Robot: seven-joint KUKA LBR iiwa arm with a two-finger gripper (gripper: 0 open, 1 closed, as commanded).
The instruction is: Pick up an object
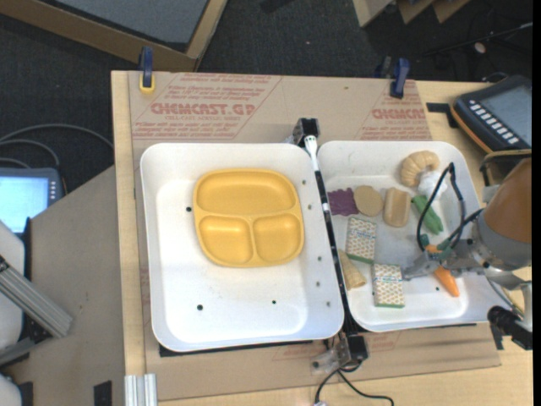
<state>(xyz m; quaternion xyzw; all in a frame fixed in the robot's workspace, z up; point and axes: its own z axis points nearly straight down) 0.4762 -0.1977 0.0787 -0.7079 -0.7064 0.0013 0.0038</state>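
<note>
Right bin [372,315] holds the candidate objects: croissant-shaped piece [417,166] at far edge, tan pieces [382,203] and purple piece [341,201] mid-bin, two patterned sponges [362,237] nearer the shared rim, green piece [428,214] and orange carrot-like piece [447,281] on the arm side. Tool [423,267] sits low at the bin's near-right, beside the carrot; jaw state cannot tell. Arm [507,218] overhangs right wall. Left bin [169,294] carries a yellow divided tray [248,216], open floor around it. Worktop [127,227] margin narrow.
</note>
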